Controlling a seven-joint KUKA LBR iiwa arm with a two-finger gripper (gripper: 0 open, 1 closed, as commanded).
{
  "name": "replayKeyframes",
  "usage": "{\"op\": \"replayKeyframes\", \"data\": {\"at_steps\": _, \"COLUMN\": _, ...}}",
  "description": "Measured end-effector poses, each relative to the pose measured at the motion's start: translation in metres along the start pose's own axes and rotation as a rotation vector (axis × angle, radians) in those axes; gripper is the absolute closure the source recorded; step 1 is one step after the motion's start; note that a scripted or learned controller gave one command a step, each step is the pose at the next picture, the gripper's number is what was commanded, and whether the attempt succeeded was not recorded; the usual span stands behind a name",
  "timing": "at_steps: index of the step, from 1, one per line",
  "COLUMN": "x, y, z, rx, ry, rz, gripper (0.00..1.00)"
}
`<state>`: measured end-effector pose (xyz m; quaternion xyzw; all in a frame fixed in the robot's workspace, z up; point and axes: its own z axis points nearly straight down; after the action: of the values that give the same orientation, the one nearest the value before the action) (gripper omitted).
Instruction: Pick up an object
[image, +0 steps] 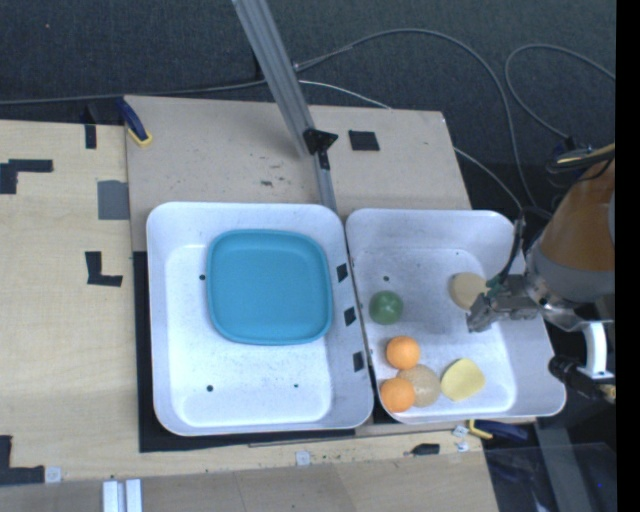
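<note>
Where the grey arm reaches in from the right, its tool sits low inside the right bin, near that bin's right wall. Fingers dark and small at this angle; cannot tell whether they are spread or pressed together, and nothing shows between them.

Just beside the tool, on its upper left, lies a pale beige rounded object, touching or nearly touching the tool body; which one, cannot tell.

Farther left in the same bin, a green ball near the left wall. Below it, an orange ball. At the bin's near edge, a second orange ball touches a tan ball, and a yellow lemon-like piece lies just beside that on the right, below the tool.

Left bin holds a square teal plate with rounded corners, lying flat in the upper half.

Both bins rest side by side on the light wooden worktop, marked with dark tape patches. A grey metal pole slants down from the top toward the seam between the bins. Cables loop over the dark floor beyond.
</note>
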<state>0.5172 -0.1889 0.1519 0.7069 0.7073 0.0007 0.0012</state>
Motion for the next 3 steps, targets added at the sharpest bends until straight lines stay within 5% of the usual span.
{"op": "replayKeyframes", "data": {"at_steps": 2, "x": 0.005, "y": -0.007, "z": -0.096, "rx": 0.0, "ry": 0.0, "rz": 0.0, "gripper": 1.0}}
{"op": "replayKeyframes", "data": {"at_steps": 3, "x": 0.058, "y": 0.009, "z": -0.102, "rx": 0.003, "ry": 0.002, "rz": -0.005, "gripper": 1.0}}
